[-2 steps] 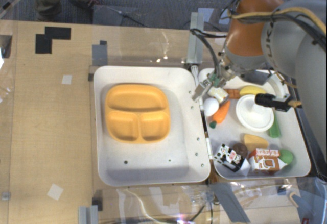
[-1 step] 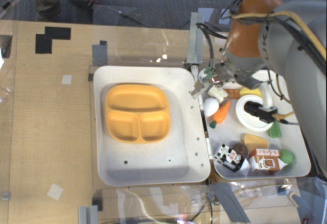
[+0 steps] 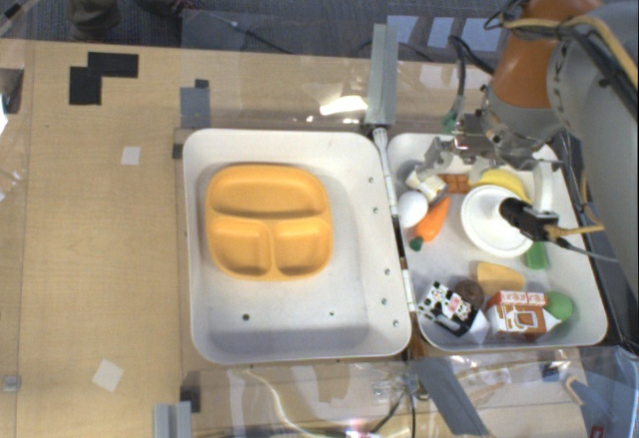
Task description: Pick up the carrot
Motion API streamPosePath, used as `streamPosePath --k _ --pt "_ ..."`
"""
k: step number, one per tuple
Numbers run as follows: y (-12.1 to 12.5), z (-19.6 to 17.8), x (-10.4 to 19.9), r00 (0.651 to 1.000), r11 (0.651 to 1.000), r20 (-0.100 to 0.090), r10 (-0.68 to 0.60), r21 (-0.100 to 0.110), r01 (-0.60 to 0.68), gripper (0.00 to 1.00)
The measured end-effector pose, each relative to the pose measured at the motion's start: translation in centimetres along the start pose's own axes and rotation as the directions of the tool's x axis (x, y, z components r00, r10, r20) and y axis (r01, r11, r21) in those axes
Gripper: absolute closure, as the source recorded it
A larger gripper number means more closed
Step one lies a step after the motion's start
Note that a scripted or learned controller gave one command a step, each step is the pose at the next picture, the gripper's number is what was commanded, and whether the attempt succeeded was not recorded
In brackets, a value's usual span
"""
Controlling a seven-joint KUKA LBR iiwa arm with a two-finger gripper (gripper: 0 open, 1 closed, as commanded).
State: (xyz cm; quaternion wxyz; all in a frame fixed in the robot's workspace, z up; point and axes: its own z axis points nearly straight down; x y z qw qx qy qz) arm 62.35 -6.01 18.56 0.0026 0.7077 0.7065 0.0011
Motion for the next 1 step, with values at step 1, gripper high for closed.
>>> streamPosePath --k 1 --pt "-2.51 6.89 -2.94 1.000 0.999 0.011 0.030 -0.019 -0.030 0.00"
